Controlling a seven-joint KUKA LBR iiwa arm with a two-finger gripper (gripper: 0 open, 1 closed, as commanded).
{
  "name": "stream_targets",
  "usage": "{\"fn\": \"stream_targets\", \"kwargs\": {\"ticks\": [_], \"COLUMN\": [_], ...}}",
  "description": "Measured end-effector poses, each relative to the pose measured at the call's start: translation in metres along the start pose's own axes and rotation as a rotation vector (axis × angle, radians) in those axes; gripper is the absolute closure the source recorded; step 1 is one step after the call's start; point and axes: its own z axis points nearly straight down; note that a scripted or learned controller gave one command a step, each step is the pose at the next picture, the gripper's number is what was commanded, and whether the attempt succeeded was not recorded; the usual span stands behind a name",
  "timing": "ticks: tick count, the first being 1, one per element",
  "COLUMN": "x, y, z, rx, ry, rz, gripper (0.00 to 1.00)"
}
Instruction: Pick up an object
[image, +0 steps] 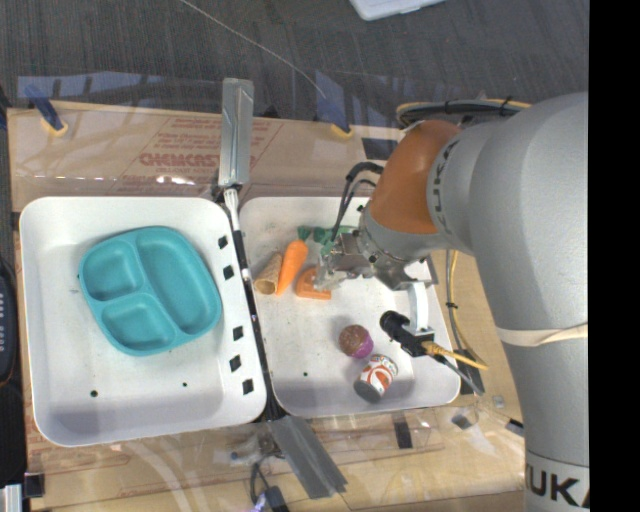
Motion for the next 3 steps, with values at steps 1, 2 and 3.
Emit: {"fn": "stream_targets", "kwargs": {"ticks": [1, 2, 3], "x": [0.0, 0.019, 0.019], "y": [0.0, 0.052, 0.051], "z": [0.0, 0.026, 0.016], "rx": [0.001, 0.005, 0.008], "ry": [0.0, 0.003, 0.004], "rz": [0.0, -0.073, -0.077], "gripper": [0.0, 0.0, 1.0]}}
